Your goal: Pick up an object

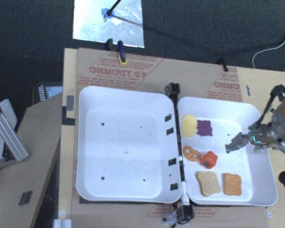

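Observation:
The right bin (249, 111) holds several toy foods: a yellow piece (189, 125), a purple piece (205, 127), an orange pretzel (192, 154), a red-orange piece (208, 159), a slice of toast (208, 183) and an orange slice (232, 184). My gripper (236, 143) hangs over the right bin's middle right, right of the purple piece and above the orange slice. Nothing shows between its fingers, and it looks apart from all the foods.
The left bin (92, 100) lies beside the right one, with black clips along the shared wall (176, 138). Both rest on a brown board (150, 70). A shiny plate (109, 16) lies beyond the bench. A metal frame (3, 128) stands at the left.

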Robot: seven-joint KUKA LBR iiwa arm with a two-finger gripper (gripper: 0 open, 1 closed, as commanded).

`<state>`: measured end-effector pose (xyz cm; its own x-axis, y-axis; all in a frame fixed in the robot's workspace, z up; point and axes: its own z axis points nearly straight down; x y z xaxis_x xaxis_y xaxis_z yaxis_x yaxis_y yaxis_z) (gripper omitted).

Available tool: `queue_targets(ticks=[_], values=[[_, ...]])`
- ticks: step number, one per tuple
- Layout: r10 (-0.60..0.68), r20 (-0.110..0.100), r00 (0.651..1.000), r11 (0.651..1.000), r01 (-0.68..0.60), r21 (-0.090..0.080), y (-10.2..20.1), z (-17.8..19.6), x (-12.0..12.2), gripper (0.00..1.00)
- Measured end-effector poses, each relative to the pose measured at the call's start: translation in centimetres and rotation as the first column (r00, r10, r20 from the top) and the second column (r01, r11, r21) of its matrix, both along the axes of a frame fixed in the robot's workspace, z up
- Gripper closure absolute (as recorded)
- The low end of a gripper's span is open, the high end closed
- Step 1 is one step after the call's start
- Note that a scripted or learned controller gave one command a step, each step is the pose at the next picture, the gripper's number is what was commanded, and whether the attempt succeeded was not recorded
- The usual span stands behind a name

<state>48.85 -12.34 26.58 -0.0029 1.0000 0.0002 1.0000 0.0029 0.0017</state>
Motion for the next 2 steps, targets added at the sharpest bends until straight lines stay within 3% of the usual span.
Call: queue_targets(ticks=[1, 2], values=[[0.003, 0.02, 1.0, 1.0, -0.003, -0.004, 1.45, 24.9, 0.29, 0.0], [0.007, 0.007, 1.0, 1.0, -0.007, -0.002, 1.48, 25.21, 0.29, 1.0]])
